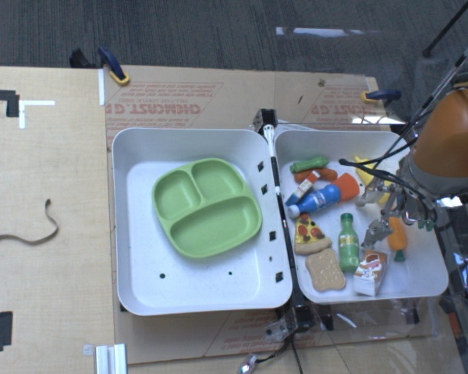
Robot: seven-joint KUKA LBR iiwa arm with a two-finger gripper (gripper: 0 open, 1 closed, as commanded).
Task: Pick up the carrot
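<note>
The carrot [396,237], small and orange with a green end, lies near the right wall of the right bin [421,287]. My gripper [375,213] hangs low over that bin just left of the carrot, its metal fingers [378,229] spread open with nothing between them. The lower finger stands beside the carrot, close to touching it. The arm's orange band [451,135] rises above the bin's right rim.
Crowding the right bin are a green bottle [348,243], a blue bottle [316,199], an orange-red cup [345,185], a pizza slice [307,234], a bread slice [325,270], a small carton [370,275] and a yellow piece [366,169]. The left bin [132,279] holds a green divided plate [208,206].
</note>
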